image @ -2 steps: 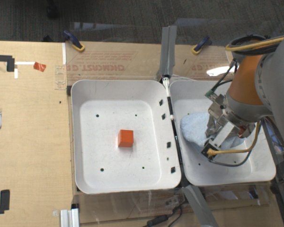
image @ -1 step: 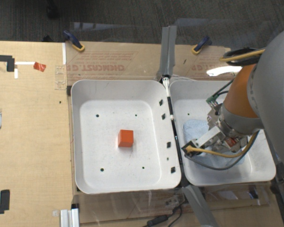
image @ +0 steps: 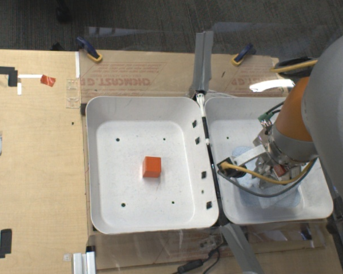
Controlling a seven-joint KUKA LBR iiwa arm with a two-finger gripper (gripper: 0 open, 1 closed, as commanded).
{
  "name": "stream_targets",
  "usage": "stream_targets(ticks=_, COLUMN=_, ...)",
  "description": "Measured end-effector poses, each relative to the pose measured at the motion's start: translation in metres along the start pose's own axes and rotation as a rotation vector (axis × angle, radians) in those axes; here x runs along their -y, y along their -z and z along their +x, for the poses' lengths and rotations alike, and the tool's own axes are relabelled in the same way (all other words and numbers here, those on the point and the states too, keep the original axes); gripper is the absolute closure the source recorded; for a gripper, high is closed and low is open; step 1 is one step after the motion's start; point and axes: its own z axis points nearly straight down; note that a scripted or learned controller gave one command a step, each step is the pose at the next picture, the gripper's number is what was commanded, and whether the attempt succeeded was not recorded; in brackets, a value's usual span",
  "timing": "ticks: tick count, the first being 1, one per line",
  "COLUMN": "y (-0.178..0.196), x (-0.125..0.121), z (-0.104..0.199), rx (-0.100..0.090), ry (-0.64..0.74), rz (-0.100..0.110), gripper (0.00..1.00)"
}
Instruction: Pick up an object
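1. The orange block (image: pixel 152 167) sits alone near the middle of the left bin (image: pixel 103 210), flat on the floor and well apart from every wall, which should leave open room on all its sides for a descent
2. The gripper (image: pixel 272 170) hangs low over the right bin (image: pixel 228 210), amid cables and a pale object (image: pixel 243 154); whether it is wide, narrow or holding anything cannot be told
3. The divider (image: pixel 204 141) between the bins lies between arm and block
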Motion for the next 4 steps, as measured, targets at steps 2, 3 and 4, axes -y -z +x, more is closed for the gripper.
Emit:
stream_targets(ticks=2, y=0.076, x=-0.026, z=-0.007, rx=0.000, ry=0.074, rz=-0.002, gripper=1.00)
stream_targets(ticks=3, y=0.152, x=-0.020, z=-0.005, rx=-0.001, ry=-0.062, rz=-0.004, gripper=1.00)
stream_targets(ticks=4, y=0.252, x=-0.079, z=-0.024, rx=0.000, ry=-0.089, rz=-0.004, gripper=1.00)
